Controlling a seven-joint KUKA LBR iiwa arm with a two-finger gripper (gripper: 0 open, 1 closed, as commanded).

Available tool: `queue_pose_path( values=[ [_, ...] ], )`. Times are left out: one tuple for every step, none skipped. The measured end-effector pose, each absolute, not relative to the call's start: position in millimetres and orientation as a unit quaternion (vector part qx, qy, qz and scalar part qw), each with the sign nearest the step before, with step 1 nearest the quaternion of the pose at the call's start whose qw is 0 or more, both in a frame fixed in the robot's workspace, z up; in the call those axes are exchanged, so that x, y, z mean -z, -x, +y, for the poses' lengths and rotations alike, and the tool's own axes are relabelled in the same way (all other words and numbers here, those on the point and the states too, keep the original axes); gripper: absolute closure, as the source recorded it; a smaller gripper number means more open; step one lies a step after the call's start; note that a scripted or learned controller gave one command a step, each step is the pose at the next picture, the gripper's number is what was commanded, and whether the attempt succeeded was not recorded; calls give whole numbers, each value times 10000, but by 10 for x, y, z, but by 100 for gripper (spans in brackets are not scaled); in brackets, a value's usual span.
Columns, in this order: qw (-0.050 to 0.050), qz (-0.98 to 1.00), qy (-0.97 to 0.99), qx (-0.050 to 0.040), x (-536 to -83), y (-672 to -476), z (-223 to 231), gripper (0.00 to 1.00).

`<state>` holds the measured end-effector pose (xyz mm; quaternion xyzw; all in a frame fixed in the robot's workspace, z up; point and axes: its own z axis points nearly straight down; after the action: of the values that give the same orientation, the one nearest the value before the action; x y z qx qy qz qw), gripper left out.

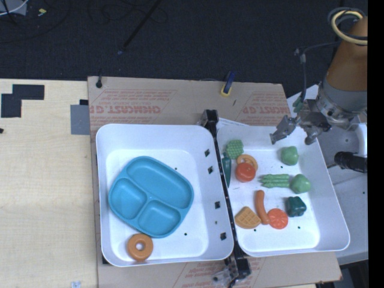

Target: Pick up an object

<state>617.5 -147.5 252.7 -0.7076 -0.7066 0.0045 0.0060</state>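
The right bin (327,179) holds several toy foods. Among them are a light green apple (289,155), a red tomato (245,172), a green bean pod (274,180), a round green piece (300,183), a dark green pepper (295,206), a red sausage (259,201) and an orange slice (277,218). My gripper (294,137) hangs over the far right part of this bin, just above and behind the light green apple. Its two grey fingers are spread, it is open, and nothing sits between them.
The left bin (108,143) holds a blue divided plate (150,195) and a brown doughnut (140,246) near its front wall. A bumpy green piece (234,147) and a waffle wedge (246,218) lie near the divider (217,179) between the bins.
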Motion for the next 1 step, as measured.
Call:
queue_pose_path(
  values=[
    [2,-7072,7070,-4,-2612,-6195,-1475,0]
  ],
)
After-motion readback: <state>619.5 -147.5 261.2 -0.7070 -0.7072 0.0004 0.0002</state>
